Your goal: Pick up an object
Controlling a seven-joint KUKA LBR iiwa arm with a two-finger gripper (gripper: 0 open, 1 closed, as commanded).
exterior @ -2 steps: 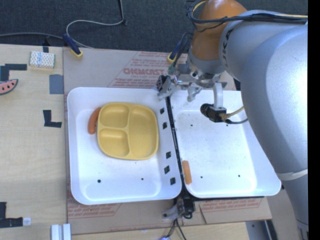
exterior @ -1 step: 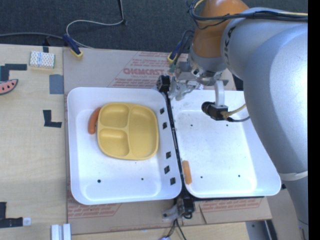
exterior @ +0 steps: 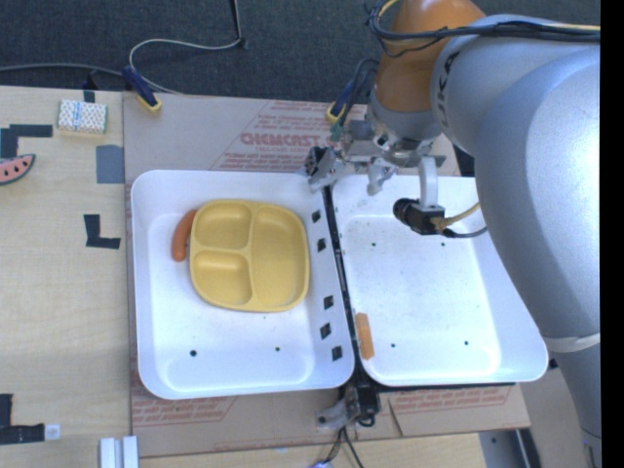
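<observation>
pincer (exterior: 375, 178) at right bin's 12 o'clock | grip state unclear | risk: missing small orange carrot-shaped piece (exterior: 364, 335) at 7 o'clock

Two shallow white plastic bins (exterior: 156, 261) (exterior: 507, 330), one yellow divided plastic plate (exterior: 249, 254), and two small orange carrot-shaped pieces (exterior: 180, 237) (exterior: 364, 335).

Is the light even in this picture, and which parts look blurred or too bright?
Camera view: the light is soft and mostly even; the yellow tray casts only a faint shadow on the left bin; the grey arm, close to the lens, looks large and slightly soft; the right bin is bright white, but its dark specks stay visible; the small orange piece is sharp.
</observation>
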